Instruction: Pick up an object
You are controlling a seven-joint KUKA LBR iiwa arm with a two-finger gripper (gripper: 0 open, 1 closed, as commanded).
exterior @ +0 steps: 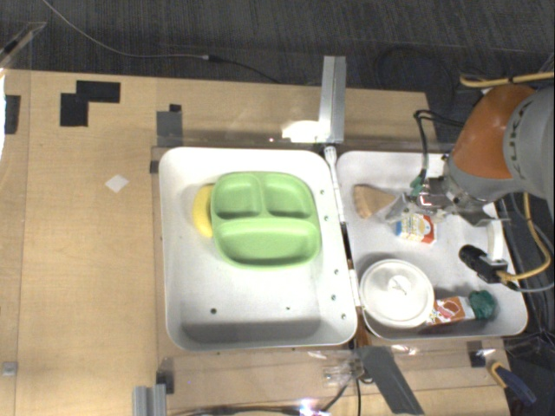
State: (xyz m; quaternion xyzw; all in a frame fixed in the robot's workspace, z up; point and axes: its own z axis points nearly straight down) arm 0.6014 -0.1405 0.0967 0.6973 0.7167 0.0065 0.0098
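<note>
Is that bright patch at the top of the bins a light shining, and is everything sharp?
Camera view: glare whitens the metal divider post base; the green sectioned plastic plate looks sharp and casts soft shadow on the left white bin; the grey-and-orange arm's gripper looks slightly blurred.

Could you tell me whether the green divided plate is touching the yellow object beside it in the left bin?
Touching: the camera view shows the green plate overlapping the yellow object, no gap visible.
</note>
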